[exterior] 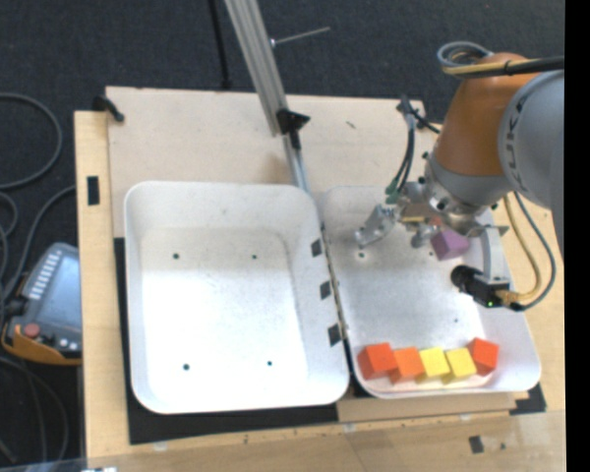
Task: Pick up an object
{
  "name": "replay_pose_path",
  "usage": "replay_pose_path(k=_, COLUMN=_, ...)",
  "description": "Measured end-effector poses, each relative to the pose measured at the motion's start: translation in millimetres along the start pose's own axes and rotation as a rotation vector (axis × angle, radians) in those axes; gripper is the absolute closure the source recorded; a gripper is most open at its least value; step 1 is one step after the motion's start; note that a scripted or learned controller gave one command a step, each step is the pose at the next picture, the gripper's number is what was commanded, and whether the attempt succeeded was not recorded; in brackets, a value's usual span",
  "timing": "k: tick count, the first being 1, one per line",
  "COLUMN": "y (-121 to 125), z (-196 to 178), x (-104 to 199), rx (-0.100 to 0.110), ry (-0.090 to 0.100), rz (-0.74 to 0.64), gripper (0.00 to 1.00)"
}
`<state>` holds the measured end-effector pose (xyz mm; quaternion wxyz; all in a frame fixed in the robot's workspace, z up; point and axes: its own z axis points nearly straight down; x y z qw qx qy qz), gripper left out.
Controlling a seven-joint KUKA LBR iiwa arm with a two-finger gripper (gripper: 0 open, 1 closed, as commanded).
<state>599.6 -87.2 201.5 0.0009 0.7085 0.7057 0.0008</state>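
Observation:
My gripper [398,232] hangs over the back of the right bin [403,303], under the orange wrist band. It is open: one grey finger [373,228] points left and the other sits about a block's width to its right, with nothing between them. A purple block [450,243] shows just right of the fingers, partly hidden under the wrist, outside the gap. Along the bin's front wall runs a row of blocks: an orange one [377,359], a second orange one [407,364], two yellow ones [434,363] and a red-orange one [484,354].
The left bin [226,293] lies beside the right one, sharing a wall. A slanted aluminium pole [265,67] rises from behind the bins. Cables loop off the arm at the right bin's edge [492,291]. A handheld pendant [49,303] lies off the bench at left.

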Motion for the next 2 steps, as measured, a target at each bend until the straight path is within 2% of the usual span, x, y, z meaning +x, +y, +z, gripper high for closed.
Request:
replay_pose_path(k=1, y=64.7, z=108.9, x=-55.9, rx=0.003, ry=-0.003, rz=-0.004, gripper=0.0)
replay_pose_path(k=2, y=54.9, z=102.3, x=-121.2, rx=-0.001, ry=0.017, rz=-0.005, gripper=0.0)
